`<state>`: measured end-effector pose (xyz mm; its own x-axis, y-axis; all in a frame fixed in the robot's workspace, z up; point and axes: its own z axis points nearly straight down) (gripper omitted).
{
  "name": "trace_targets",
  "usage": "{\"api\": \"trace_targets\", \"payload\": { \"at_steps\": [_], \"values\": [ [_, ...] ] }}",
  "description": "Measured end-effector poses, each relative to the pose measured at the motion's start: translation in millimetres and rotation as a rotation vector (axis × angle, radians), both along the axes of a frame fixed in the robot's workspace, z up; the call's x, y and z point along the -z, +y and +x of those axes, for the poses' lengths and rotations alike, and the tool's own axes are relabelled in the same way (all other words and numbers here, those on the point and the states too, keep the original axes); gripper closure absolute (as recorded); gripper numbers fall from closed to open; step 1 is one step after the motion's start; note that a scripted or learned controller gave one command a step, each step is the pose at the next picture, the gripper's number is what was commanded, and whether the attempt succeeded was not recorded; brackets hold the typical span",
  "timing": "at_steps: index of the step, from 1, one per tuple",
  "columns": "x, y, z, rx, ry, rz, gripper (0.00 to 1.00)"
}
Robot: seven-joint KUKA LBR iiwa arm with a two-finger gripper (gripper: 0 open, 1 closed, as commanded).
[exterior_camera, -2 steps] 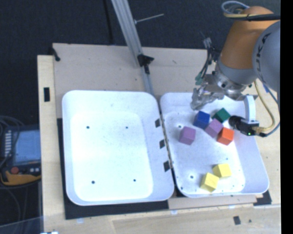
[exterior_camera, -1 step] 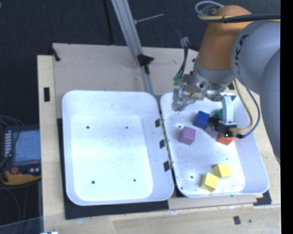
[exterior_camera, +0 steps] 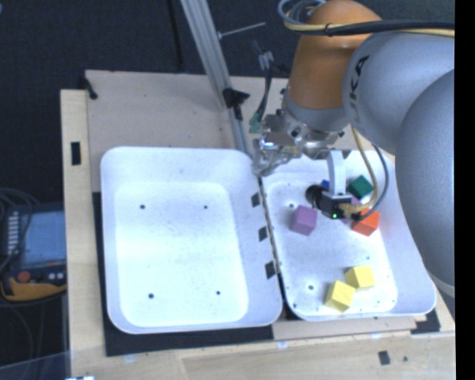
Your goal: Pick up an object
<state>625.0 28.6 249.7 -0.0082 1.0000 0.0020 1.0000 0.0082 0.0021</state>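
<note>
Purple block | in white bin | wooden bench | dark floor

Grey arm, orange band

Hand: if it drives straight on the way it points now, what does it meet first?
Probably the far-left rim of the right bin, just under the hand, not a block. The purple cube lies apart, nearer the camera. Depth is hard to judge from this view.
</note>
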Motion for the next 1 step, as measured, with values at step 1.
{"api": "trace_targets", "payload": {
  "at_steps": [1],
  "values": [
    [6.4,62.7,4.1,0.000,0.001,0.000,1.00]
  ]
}}
